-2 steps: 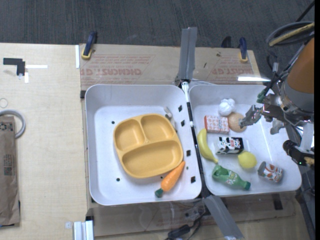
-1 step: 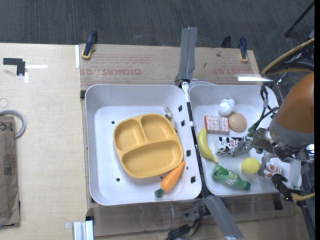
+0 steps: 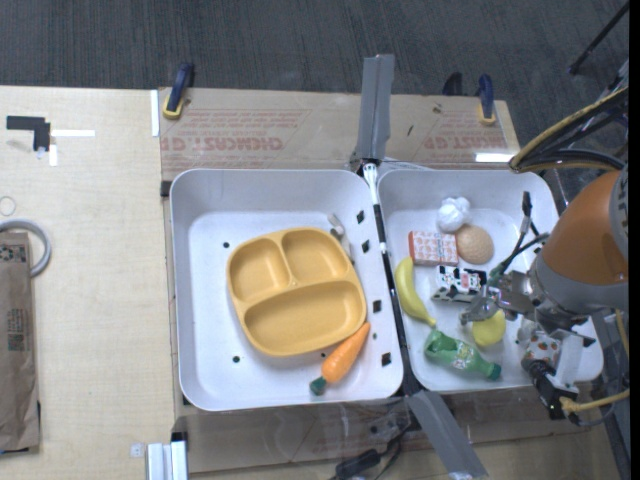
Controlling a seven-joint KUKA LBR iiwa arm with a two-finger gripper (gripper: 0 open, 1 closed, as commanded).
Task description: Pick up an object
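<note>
Gripper (image 3: 483,308) low in right bin (image 3: 420,376), finger state impossible to tell, touching lemon (image 3: 489,329), banana (image 3: 411,292) left, green bottle (image 3: 459,356) near.

Landmark: divider (image 3: 377,118) between bins. Left of it, left bin (image 3: 190,298) holds divided plate (image 3: 296,290); carrot (image 3: 341,356) at plate's near-right edge. Right of divider, right bin (image 3: 425,183) holds banana (image 3: 411,290) nearest it, carton (image 3: 433,247), ball (image 3: 453,211), bottle (image 3: 460,355).
</note>
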